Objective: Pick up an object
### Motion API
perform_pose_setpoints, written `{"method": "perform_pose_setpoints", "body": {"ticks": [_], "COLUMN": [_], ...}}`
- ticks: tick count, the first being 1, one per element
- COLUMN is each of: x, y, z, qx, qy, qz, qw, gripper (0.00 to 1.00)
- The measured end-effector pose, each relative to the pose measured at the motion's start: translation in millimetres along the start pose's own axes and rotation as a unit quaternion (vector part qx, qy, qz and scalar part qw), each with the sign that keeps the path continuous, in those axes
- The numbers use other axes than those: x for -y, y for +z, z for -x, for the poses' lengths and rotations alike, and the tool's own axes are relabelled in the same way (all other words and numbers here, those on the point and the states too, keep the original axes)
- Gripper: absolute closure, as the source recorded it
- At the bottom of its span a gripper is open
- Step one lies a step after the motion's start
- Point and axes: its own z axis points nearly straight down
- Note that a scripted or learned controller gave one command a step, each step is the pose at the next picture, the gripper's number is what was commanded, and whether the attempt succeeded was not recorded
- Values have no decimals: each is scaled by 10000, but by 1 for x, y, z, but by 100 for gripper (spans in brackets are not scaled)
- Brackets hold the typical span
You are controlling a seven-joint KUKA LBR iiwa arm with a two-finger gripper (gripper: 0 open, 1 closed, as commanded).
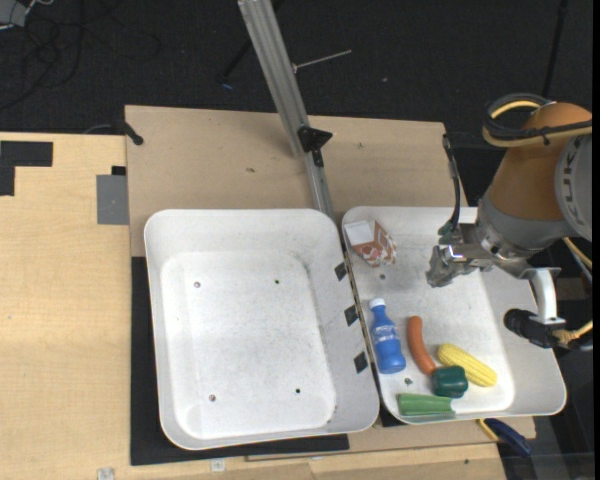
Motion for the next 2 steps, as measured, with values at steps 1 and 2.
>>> {"method": "perform_pose_setpoints", "body": {"ticks": [1, 2], "x": [-2, -3], "y": [-64, -107], "z": [2, 3], "qx": [4, 1], "qy": [-30, -32], "qz": [17, 8], "qw": [10000, 10000], "gripper": [100, 100]}}
